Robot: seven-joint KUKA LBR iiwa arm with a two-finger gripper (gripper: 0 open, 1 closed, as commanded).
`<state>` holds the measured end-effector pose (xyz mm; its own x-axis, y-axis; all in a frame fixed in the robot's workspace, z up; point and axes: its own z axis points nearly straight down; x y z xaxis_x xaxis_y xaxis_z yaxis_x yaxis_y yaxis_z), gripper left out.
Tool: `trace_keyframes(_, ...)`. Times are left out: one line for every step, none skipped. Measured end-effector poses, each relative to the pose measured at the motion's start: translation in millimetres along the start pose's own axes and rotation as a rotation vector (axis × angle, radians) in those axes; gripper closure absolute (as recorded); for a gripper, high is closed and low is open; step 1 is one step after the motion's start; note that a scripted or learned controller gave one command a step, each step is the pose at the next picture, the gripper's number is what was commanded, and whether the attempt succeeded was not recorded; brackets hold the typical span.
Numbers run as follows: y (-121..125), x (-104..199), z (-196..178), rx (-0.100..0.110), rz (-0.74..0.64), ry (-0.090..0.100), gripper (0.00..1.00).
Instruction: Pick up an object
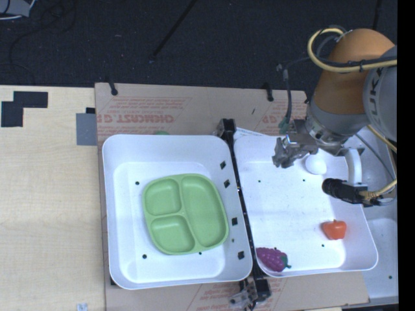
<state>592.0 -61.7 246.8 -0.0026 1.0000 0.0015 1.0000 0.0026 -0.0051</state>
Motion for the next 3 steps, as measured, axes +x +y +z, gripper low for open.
trace_keyframes(-19.6,56.7,4.6,0.0,-0.002,0.001,1.0)
trace_keyframes(-23.4,102.3,2.7,-0.001,-0.002,0.001,1.0)
trace_keyframes(-37.0,149.6,0.6,0.0,-0.002,0.0,1.0)
